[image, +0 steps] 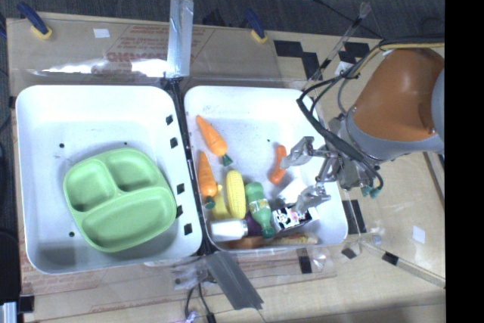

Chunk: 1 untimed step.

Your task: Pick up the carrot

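Observation:
Three carrots lie in the right bin (249,104): one (211,136) near its upper left, a second (206,175) along the left wall, and a small one (279,163) toward the right. My gripper (309,172) hovers at the bin's right side, open, one finger (301,150) just right of the small carrot and the other (311,198) lower down. Nothing is between the fingers.
A yellow corn cob (235,192), a green vegetable (255,195), a purple item (263,219) and a black-and-white object (285,217) crowd the right bin's lower part. The left bin (45,110) holds a green divided plate (121,197).

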### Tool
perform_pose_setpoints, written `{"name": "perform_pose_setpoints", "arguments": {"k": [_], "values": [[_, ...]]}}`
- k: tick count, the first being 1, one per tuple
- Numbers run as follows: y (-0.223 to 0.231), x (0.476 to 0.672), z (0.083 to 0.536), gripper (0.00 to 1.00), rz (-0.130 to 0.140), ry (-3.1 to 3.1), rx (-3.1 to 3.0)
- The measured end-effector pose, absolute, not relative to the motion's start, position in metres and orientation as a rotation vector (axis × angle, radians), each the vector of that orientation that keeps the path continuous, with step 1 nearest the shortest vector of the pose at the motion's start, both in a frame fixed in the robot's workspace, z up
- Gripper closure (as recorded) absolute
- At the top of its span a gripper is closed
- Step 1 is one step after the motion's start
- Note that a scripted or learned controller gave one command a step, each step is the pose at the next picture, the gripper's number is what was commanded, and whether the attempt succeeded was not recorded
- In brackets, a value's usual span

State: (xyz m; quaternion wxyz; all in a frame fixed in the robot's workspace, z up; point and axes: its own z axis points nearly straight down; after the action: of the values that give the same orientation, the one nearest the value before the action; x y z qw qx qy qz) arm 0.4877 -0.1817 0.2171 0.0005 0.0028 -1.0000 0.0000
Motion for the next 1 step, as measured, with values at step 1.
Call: {"name": "perform_pose_setpoints", "arguments": {"k": [1], "values": [[-0.1259, 0.4927, 0.1059, 0.00, 0.006, -3.111, -0.443]]}}
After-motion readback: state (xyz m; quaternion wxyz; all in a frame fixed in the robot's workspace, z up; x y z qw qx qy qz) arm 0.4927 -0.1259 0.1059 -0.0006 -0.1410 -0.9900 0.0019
